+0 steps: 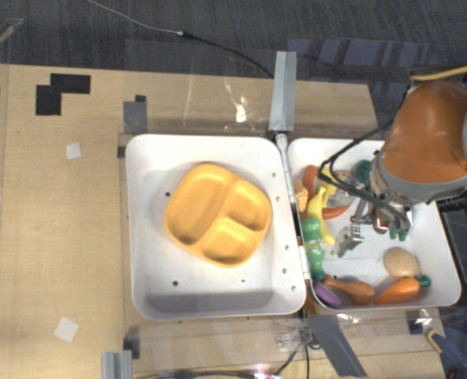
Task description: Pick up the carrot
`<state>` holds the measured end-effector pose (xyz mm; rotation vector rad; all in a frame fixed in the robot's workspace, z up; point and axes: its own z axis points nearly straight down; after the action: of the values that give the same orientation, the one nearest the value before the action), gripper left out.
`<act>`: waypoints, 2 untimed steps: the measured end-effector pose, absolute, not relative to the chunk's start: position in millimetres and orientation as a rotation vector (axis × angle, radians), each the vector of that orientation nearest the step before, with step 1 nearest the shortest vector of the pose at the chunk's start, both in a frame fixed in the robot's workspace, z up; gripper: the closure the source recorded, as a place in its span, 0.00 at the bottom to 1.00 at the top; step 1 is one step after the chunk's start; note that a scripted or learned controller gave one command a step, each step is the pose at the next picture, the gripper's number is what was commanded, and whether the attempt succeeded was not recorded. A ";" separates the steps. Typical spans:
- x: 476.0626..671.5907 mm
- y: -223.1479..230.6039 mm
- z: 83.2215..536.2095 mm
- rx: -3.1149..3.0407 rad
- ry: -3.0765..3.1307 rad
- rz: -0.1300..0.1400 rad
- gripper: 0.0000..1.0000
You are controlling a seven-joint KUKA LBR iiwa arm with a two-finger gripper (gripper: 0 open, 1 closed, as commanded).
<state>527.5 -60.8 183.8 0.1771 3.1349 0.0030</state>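
Carrot [397, 290] at right bin [446, 247] front edge; tool [350, 242] above.

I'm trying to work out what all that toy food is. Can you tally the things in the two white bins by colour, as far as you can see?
Yellow: 2, the divided plate and a banana-like piece
Orange: 2, the carrot and a second orange piece
Green: 1, a long vegetable
Purple: 1
Tan: 1, an egg-like piece
Red-orange: 1, partly hidden
Total: 8; the arm may hide more.
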 end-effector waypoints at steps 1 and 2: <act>493.3 -4.1 187.2 0.500 3.096 0.005 0.00; 564.2 -73.5 186.1 0.801 3.029 0.002 0.00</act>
<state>564.2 -73.5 186.1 0.8014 3.0289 0.0015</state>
